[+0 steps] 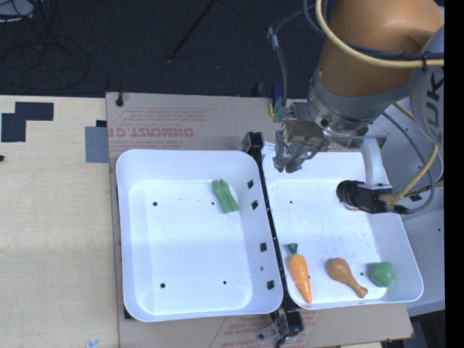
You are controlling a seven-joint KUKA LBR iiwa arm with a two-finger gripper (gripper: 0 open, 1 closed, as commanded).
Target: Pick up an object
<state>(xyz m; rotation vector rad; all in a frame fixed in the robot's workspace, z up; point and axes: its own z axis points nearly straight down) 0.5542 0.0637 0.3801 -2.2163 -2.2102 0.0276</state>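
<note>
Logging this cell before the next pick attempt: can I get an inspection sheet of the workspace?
Surface: two white bins, left bin and right bin, on a cardboard sheet.
Job's things: green block in the left bin; toy carrot, toy drumstick and green round toy along the right bin's near edge.
Clutter: nothing seen.
Grippers: gripper above the right bin's far-left corner, holding nothing.
Cables: yellow hose around the arm; black leads behind the bench.
Surroundings: dark floor.
</note>
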